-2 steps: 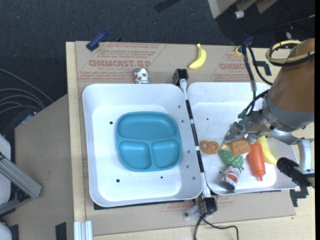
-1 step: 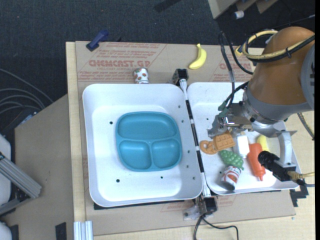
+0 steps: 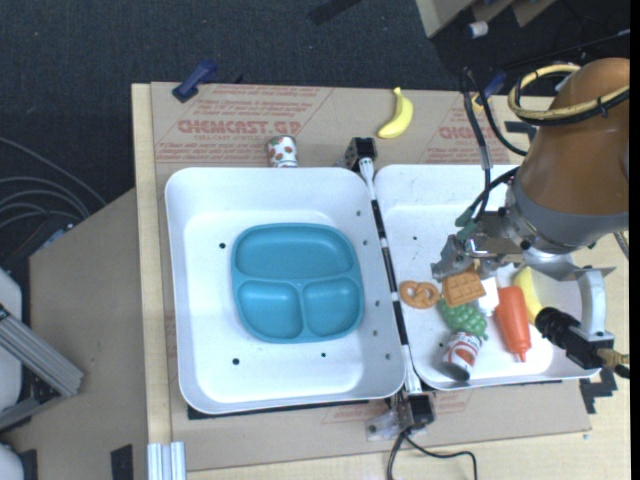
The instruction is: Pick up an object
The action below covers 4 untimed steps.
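Two shallow white bins side by side on bench: left bin [image 3: 190, 268], right bin [image 3: 420, 193]. In left bin, blue divided tray [image 3: 297, 280], flat, near centre. In right bin, clustered near front: pretzel [image 3: 420, 293] by the dividing rim, cracker [image 3: 463, 288] just beside it, green piece [image 3: 465, 318] below the cracker, small can [image 3: 462, 351] near front wall, orange carrot [image 3: 513, 320] further right, yellow piece [image 3: 526, 288] touching its upper end. Gripper [image 3: 458, 258] low over right bin, just above cracker; state of the tool: cannot tell. Outside the bins, behind them: banana [image 3: 396, 117], small cup [image 3: 283, 150].
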Available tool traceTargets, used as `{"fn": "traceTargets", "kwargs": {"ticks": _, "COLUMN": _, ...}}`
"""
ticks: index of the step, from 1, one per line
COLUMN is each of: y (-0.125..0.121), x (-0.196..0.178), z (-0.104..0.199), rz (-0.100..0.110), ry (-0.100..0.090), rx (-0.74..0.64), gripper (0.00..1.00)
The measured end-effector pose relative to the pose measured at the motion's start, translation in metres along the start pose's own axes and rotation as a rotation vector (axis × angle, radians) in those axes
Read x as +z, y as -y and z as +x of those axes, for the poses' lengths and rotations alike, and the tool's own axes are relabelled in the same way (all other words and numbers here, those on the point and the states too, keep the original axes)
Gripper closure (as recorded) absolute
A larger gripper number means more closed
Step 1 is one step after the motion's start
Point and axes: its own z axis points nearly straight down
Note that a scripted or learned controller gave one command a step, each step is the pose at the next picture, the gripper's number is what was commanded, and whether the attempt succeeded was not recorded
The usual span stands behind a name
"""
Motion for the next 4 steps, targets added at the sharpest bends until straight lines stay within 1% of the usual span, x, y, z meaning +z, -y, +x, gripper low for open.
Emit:
{"fn": "traceTargets", "kwargs": {"ticks": 1, "y": 0.000, "x": 0.000, "z": -0.013, "rz": -0.001, "ry": 0.001, "rx": 0.000, "gripper": 1.00}}
{"fn": "traceTargets", "kwargs": {"ticks": 2, "y": -0.008, "x": 0.002, "z": -0.026, "rz": -0.002, "ry": 0.001, "rx": 0.000, "gripper": 1.00}}
{"fn": "traceTargets", "kwargs": {"ticks": 3, "y": -0.027, "x": 0.004, "z": -0.035, "rz": -0.002, "ry": 0.001, "rx": -0.001, "gripper": 1.00}}
{"fn": "traceTargets", "kwargs": {"ticks": 4, "y": 0.000, "x": 0.002, "z": -0.025, "rz": 0.002, "ry": -0.001, "rx": -0.001, "gripper": 1.00}}
